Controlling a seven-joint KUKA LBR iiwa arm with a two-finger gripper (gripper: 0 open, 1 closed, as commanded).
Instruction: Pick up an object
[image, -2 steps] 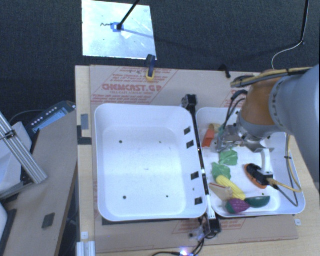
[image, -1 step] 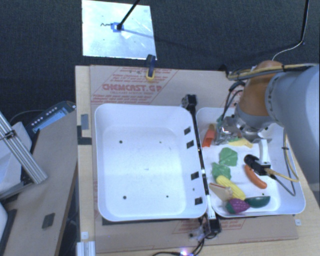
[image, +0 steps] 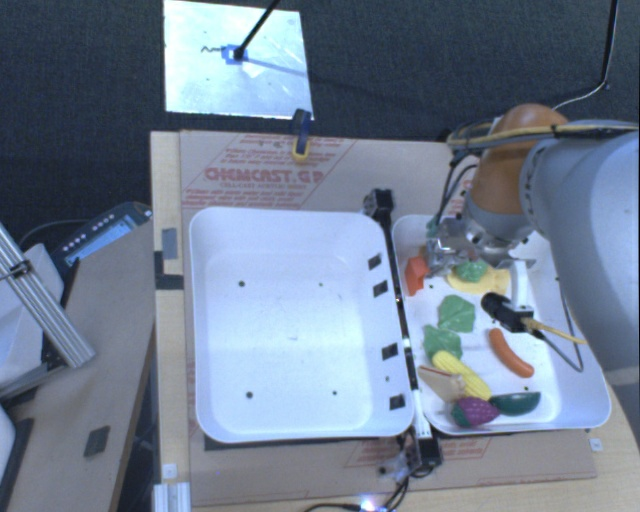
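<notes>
Jaws (image: 450, 262), their opening impossible to judge, hung low at the right bin's (image: 590, 395) twelve o'clock end, just above a yellow-green toy (image: 470, 271), orange piece (image: 416, 274) at nine o'clock; a centred, straight descent would serve best.

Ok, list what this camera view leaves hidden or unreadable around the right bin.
- Gripper: finger state unreadable, masked by the wrist above.
- Yellow-green toy: partly hidden under the gripper; contact unclear.
- Right bin: upper right corner covered by the grey arm.
- Small toys at the near end overlap; shapes indistinct.
</notes>
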